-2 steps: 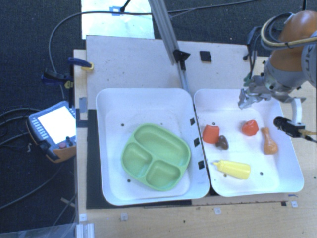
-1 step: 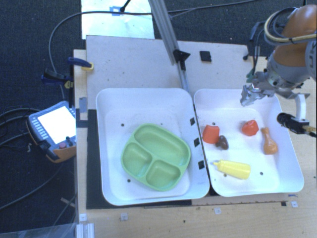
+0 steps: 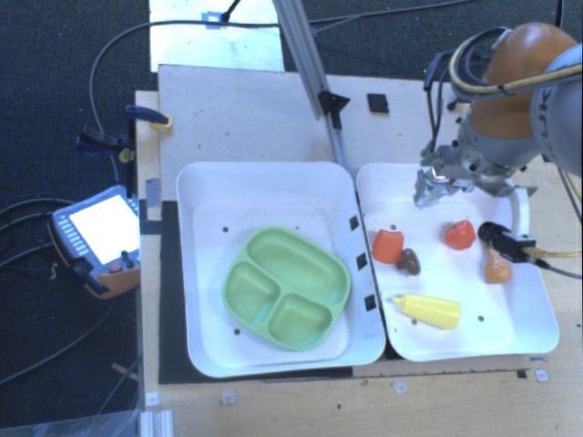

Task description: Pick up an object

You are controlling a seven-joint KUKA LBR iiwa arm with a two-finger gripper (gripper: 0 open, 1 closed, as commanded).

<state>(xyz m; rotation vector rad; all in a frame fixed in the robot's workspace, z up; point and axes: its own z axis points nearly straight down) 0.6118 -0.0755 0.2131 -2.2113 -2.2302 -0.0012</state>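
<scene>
hand (image 3: 434,189) hangs up-left of the red toy (image 3: 459,235) in the right bin (image 3: 537,321), can't tell its state; toy looks light, hard, slick, so i'd pinch its middle.

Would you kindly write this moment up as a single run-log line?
gripper: above right bin rear, nothing seen held | right bin: yellow bottle, two orange items, brown item | left bin: green tray
</scene>
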